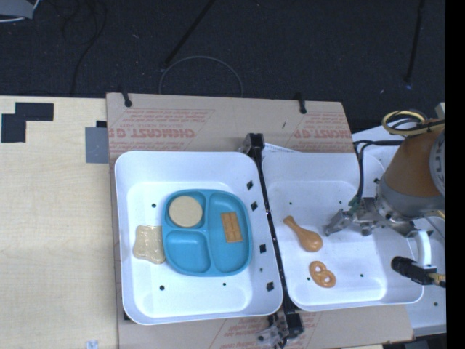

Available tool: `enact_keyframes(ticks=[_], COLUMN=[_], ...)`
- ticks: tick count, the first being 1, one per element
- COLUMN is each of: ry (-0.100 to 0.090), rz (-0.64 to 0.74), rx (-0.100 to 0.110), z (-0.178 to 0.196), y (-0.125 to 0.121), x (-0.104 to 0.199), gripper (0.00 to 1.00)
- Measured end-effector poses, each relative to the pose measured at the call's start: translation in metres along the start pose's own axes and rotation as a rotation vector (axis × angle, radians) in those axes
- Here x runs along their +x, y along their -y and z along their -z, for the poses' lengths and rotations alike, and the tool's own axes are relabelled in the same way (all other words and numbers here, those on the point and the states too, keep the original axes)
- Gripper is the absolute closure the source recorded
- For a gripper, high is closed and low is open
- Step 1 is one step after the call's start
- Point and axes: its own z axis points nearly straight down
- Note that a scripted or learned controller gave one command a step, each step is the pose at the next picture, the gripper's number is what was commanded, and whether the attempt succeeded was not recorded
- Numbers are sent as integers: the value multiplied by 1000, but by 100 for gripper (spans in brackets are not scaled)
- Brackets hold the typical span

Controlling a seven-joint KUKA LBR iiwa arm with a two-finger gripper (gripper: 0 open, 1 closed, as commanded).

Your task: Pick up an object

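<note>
Drumstick (304,234) and pretzel (322,274) lie in right bin (341,297); we see gripper (336,224) beside drumstick, can't tell its state.

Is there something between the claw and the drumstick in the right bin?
Nothing visible. The claw hovers just right of the drumstick, with bare floor of the right bin between them. The pretzel lies apart, nearer the front.

The arm (415,173) was broad and rounded, with an orange band above a grey wrist section. Yellow and black cables looped at its upper edge — thin ones. The pincer (336,224) was dull grey metal (angular, with small dark fittings), and a pale disc-shaped part showed on the arm's right side.
</note>
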Motion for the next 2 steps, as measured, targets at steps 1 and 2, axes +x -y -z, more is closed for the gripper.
enact_keyframes(ticks=[1, 2], ry=[0, 3], rz=[-2, 1], rx=[-2, -7], z=[12, 74], y=[-1, -1], x=[-1, -6], gripper=[100, 100])
